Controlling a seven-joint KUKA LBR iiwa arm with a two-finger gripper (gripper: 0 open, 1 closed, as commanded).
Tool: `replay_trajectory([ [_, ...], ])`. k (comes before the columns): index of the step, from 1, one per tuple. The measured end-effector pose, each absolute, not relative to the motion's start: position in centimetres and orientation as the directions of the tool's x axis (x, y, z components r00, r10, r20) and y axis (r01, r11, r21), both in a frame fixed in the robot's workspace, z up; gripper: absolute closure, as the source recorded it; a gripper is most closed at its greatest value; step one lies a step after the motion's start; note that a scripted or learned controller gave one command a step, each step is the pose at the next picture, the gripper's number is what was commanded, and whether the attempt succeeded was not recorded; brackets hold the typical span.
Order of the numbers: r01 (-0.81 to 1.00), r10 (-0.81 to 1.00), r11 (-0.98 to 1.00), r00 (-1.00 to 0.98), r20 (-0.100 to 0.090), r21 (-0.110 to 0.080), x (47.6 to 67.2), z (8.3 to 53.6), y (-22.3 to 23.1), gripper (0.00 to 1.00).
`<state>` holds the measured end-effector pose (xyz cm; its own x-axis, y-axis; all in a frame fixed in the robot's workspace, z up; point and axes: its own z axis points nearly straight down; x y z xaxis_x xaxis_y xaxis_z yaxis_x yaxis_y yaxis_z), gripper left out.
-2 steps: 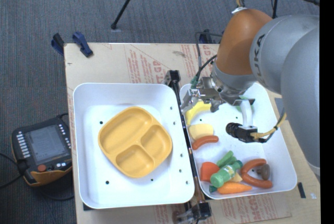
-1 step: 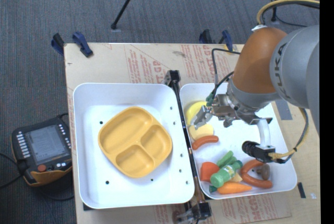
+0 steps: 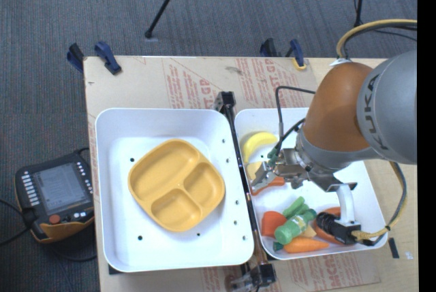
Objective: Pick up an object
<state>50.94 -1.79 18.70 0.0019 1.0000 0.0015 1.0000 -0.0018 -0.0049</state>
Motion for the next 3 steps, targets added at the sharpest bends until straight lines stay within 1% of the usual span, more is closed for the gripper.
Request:
replay_trajectory([
  [1,1.000,1.000,0.000,0.000,0.001,-0.003,56.9,18.7,-1.1,0.00],
  [2,1.000,1.000,-0.003,0.003,0.001,-0.006,52.9,8.7,-8.1,0.00],
  [3,1.000,1.000,0.000,0.000,0.002,-0.003,57.6,8.7,-8.2,0.00],
])
